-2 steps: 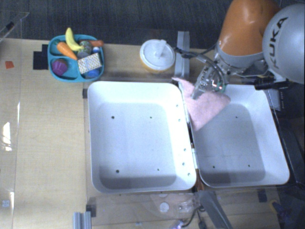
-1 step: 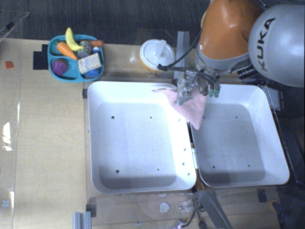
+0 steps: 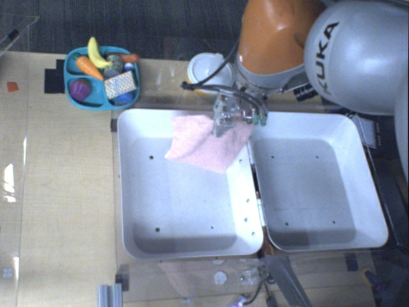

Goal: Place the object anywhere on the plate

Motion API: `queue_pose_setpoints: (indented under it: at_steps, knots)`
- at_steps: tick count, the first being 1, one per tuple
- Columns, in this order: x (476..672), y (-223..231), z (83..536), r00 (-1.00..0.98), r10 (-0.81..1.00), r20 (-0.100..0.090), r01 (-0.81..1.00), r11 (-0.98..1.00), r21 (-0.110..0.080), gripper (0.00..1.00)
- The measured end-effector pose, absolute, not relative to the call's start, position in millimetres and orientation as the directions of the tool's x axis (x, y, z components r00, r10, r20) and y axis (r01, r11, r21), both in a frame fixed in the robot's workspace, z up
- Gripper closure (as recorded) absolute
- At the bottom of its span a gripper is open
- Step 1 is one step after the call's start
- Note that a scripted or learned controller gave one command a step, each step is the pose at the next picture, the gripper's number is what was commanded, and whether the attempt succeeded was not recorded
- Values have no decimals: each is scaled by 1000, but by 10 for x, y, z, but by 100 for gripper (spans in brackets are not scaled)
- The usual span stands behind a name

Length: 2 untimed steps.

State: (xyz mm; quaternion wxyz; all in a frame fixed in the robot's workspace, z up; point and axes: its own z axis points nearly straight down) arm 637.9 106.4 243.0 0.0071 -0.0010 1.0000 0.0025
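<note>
While the fingers (image 3: 220,128) pinch the pink cloth (image 3: 206,144), it drapes into the left bin (image 3: 137,190).

Pink cloth (image 3: 206,146), crumpled, draped at left bin's (image 3: 147,235) upper-right corner.

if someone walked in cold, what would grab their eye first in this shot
The big grey arm with its orange band fills the upper right, its tool down at the far edge where the two white bins meet. Just under it a pink cloth lies crumpled in the left bin, at its far right corner. Beyond the bins, at upper left, sits a blue divided plate of colourful toy food.
</note>
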Motion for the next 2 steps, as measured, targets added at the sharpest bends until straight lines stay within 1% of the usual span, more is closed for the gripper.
queue_pose_setpoints:
  at_steps: [1,2]
  knots:
    - [6334,1583,2359,-1000,-1,-12,-1,1000,5,100]
    - [6336,1580,2363,-1000,0,-12,0,1000,5,0]
